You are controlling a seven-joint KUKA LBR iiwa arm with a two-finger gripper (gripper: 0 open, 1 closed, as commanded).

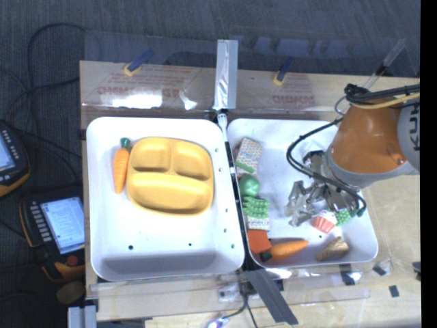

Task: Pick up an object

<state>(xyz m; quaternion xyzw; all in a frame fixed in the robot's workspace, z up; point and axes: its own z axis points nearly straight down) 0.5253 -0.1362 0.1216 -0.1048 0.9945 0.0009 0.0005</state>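
down at the near edge of the right bin [355, 255] there's a carrot [289, 249] lying flat along the front wall, a brown bread-like piece [333, 250] just to its right, and an orange-red block [257, 240] touching the carrot's left end. a step farther in, the gripper [305, 207] sits low in the bin, metal fingers [298, 198] pointing toward the left, with a red-and-white cupcake-like toy [323, 223] just beside it on the near side and a small green piece [343, 216] to the right; i cannot tell whether the fingers are apart or together, and nothing shows between them. along the bin's left wall runs a line of items: a green-and-white checked packet [257, 208], a round green toy [249, 186] above it, then a pale patterned box [248, 156] farthest back. the arm's orange band [369, 139] looms over the right bin's far right corner, black cables looping off it. over in the left bin [160, 251], a yellow 3-compartment tray [171, 175] sits toward the back, with a 2nd carrot [121, 167] standing lengthwise just beside its left edge.
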